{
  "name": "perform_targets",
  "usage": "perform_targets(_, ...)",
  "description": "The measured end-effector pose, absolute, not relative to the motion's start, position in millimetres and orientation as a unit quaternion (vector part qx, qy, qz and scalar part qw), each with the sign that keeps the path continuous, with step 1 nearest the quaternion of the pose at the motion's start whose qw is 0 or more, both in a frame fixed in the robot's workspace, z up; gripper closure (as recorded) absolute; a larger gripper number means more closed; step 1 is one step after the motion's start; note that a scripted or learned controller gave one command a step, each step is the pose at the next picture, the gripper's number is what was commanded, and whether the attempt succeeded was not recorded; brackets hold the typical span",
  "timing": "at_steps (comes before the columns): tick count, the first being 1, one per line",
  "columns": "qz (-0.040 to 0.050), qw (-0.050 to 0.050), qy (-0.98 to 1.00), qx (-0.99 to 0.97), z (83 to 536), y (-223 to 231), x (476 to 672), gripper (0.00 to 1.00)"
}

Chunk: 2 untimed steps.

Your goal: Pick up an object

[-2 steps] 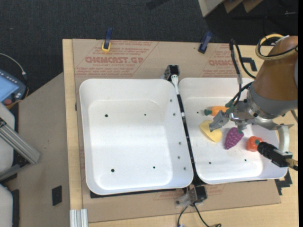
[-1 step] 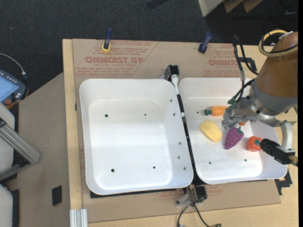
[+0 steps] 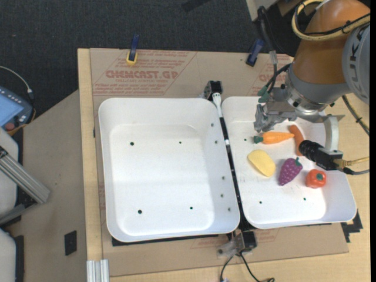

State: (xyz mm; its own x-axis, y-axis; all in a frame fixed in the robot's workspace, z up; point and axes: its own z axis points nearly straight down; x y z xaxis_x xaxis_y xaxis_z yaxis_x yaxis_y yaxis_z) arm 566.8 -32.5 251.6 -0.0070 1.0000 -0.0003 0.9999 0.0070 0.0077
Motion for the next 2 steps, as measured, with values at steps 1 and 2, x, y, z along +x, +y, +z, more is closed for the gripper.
perform_targets(1, 0.0057, 0.003, 0.710, 0.704, 354.1, 34.3, 550.1, 1.00)
perform_targets(2, -0.0015, -0.001, 0.704, 0.711, 344.7, -73.6, 508.8, 1.00)
